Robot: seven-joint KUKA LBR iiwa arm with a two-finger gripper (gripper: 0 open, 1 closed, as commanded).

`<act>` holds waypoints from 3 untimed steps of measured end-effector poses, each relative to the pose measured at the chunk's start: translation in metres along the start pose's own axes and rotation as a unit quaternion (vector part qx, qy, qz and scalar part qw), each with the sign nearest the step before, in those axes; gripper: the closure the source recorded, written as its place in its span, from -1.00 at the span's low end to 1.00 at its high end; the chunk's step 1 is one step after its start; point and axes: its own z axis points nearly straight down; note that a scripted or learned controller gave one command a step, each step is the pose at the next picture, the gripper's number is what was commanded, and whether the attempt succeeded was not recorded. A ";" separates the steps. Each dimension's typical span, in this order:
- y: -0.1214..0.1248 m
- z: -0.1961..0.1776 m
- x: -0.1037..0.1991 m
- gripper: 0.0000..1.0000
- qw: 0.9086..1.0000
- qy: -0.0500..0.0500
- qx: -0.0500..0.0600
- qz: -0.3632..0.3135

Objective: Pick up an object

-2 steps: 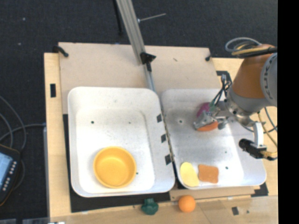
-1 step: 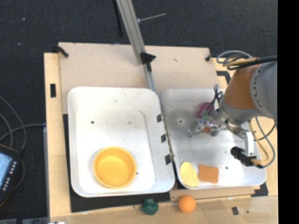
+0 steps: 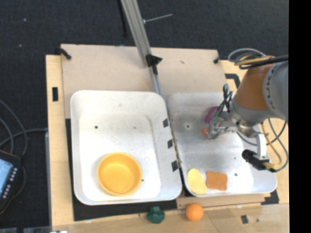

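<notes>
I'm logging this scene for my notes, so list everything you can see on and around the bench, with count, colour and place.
bins: two, white, side by side on the bench
bowl: one, yellow, near corner of the left bin
pale yellow piece: one, near edge of the right bin
orange-brown block: one, right bin, beside the pale yellow piece
pink object: one, right bin, next to the end effector, partly hidden
orange ball: one, on the bench in front of the right bin
green object: one, dark green, on the bench left of the ball
metal rail: one, grey, slanting in from the top
arm: one, grey with orange band, from the right
end effector: one, low over the right bin
</notes>
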 end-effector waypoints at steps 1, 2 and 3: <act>0.011 -0.059 0.002 1.00 1.000 0.000 -0.002 -0.004; 0.023 -0.111 0.000 1.00 1.000 -0.001 -0.002 -0.004; 0.023 -0.134 -0.001 1.00 1.000 0.000 0.001 -0.005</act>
